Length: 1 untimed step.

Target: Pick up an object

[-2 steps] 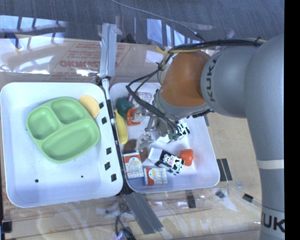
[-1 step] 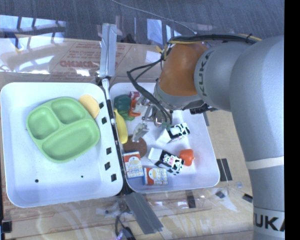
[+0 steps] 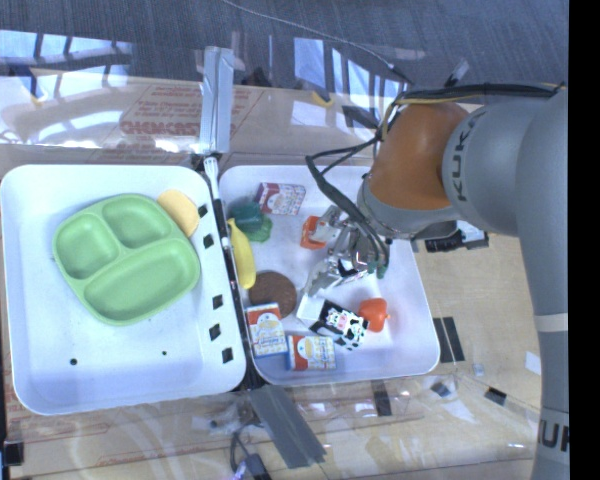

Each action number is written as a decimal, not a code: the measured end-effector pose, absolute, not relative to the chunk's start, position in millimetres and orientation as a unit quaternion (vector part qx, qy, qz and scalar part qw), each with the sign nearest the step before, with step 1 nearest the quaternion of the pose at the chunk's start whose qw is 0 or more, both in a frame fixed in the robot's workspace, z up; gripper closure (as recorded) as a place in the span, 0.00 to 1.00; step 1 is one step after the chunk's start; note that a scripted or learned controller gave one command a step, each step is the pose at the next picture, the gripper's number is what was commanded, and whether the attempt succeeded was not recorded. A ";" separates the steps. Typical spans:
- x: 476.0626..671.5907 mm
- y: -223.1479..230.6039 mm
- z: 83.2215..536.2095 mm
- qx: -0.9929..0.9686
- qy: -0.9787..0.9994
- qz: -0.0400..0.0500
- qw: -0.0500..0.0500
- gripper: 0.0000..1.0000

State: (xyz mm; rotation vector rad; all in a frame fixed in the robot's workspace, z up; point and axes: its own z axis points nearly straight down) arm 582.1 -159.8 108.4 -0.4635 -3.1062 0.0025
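My gripper (image 3: 332,271) reaches down into the right bin (image 3: 415,313), near its middle. It hangs just above a black-and-white cow-patterned toy (image 3: 342,326) and beside an orange piece (image 3: 374,313). A second orange item (image 3: 313,231) lies just to its upper left. A round brown disc (image 3: 272,290) sits to its left. I see nothing clearly held in the gripper.
The right bin also holds a red-and-white carton (image 3: 280,198), a green toy (image 3: 250,219), a banana (image 3: 242,253) and two small cartons (image 3: 267,330) (image 3: 310,353). The left bin (image 3: 40,348) carries a green divided plate (image 3: 128,256) and a yellow fruit (image 3: 179,209).
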 end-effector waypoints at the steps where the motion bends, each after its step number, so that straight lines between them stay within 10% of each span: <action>1: 627.3 -94.1 91.7 -0.159 -0.987 0.003 0.011 0.00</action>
